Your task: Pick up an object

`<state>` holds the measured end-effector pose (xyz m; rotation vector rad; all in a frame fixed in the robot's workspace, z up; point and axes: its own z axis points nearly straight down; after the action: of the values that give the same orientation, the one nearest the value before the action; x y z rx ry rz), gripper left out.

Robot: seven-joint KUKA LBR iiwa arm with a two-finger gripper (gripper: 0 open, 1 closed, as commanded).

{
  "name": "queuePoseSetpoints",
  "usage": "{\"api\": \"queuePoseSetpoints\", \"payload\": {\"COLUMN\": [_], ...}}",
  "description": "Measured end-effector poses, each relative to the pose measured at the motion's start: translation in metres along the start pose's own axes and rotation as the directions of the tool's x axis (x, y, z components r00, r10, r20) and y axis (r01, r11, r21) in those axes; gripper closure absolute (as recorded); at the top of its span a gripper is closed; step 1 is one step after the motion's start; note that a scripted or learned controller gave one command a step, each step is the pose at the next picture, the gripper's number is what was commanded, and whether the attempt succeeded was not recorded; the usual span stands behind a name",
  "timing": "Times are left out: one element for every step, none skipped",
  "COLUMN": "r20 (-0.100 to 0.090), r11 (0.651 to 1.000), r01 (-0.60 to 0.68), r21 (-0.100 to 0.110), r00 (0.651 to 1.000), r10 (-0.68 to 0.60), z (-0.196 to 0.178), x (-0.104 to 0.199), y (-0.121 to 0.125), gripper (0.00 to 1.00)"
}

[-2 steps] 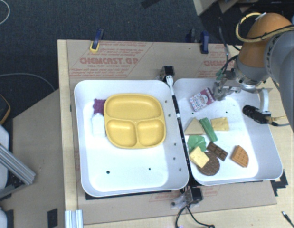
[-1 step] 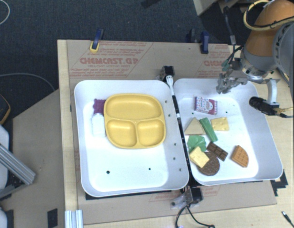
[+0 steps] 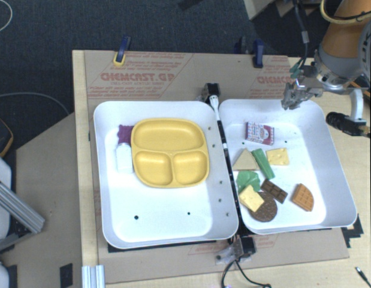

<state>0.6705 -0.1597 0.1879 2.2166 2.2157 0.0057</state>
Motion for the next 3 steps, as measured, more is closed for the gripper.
{"api": "queuePoseSetpoints", "payload": {"r20": [0.0,-0.004,-0.005], "r11": [1.0,1.0,1.0], "r01": [0.001,0.003,0.005], "r21": [0.0,0.011,0.011], "r00": [1.0,1.0,1.0], "r10": [-0.001,-0.003,-0.005], "z": [-0.041,-0.045,-0.044], "x": [-0.001,0.038,0.088], "y": [0.002,-0.033,-0.048], "gripper": [1.0,1.0,1.0]}}
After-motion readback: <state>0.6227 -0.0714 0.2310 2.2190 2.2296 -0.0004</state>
